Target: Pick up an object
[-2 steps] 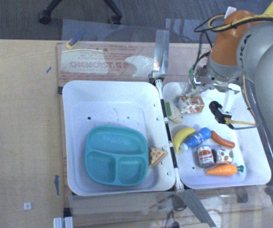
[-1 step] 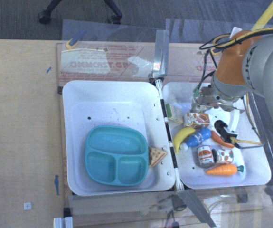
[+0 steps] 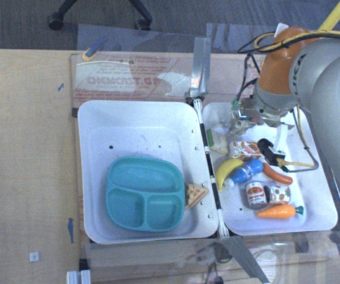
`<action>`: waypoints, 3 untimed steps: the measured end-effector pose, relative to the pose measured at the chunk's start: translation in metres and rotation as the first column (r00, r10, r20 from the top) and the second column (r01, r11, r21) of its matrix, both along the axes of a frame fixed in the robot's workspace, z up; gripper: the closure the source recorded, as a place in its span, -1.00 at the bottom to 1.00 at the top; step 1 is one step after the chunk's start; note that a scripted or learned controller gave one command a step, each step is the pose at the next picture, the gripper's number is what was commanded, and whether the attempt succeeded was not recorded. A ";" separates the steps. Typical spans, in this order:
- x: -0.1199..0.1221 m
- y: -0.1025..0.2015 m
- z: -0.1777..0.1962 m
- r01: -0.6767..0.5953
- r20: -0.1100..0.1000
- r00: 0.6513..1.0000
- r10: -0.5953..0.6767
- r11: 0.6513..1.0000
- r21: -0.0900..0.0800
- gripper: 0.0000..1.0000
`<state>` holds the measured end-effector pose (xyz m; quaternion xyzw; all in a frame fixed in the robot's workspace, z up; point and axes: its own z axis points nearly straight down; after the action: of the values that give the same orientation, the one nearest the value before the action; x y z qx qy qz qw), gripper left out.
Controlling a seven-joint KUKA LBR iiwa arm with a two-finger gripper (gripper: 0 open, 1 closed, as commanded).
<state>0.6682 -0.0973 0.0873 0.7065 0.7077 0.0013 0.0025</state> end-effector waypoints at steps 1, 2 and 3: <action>0.000 0.000 -0.001 0.000 -0.002 1.000 0.000 1.000 0.000 -1.00; -0.001 0.005 -0.001 0.002 -0.003 1.000 -0.002 1.000 0.000 -1.00; -0.001 0.005 -0.001 0.001 -0.003 1.000 -0.001 1.000 0.000 -1.00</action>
<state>0.6676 -0.0920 0.0867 0.7068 0.7074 0.0003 0.0015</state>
